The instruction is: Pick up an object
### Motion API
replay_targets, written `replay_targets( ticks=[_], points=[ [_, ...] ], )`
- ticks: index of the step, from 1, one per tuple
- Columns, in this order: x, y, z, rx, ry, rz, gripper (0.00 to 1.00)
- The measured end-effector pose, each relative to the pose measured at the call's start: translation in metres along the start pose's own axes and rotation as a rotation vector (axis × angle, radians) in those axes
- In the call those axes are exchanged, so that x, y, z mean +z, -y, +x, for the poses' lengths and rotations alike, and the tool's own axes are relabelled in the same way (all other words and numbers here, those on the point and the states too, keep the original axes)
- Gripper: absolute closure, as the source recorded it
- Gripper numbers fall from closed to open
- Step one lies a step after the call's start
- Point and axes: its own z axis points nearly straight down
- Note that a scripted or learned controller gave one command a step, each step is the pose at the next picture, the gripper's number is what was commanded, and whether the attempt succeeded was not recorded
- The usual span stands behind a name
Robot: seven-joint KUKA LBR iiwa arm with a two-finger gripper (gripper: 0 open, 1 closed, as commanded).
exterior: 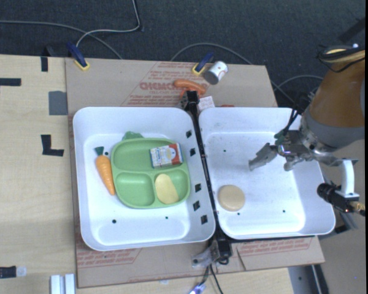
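Claw (262, 157) hangs over the right bin (294, 224) with nothing in it, though I cannot tell if it is spread or pinched, and the round tan cookie (231, 197) lies down and a bit left of it, near.

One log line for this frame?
gripper over right bin, holding nothing | round tan piece near its left wall | carrot beside green tray

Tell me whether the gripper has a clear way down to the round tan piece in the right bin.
Probably yes: the gripper hangs over the right bin, and nothing lies between it and the round tan piece.
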Motion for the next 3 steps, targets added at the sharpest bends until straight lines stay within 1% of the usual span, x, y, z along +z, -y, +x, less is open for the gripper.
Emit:
replay_targets(
  ticks=[1,2,3],
  points=[
    [0.045,0.014,0.041,0.000,0.000,0.000,0.00],
    [0.045,-0.010,0.079,-0.001,0.000,0.000,0.00],
    [0.136,0.027,0.025,0.002,0.001,0.002,0.00]
  ],
)
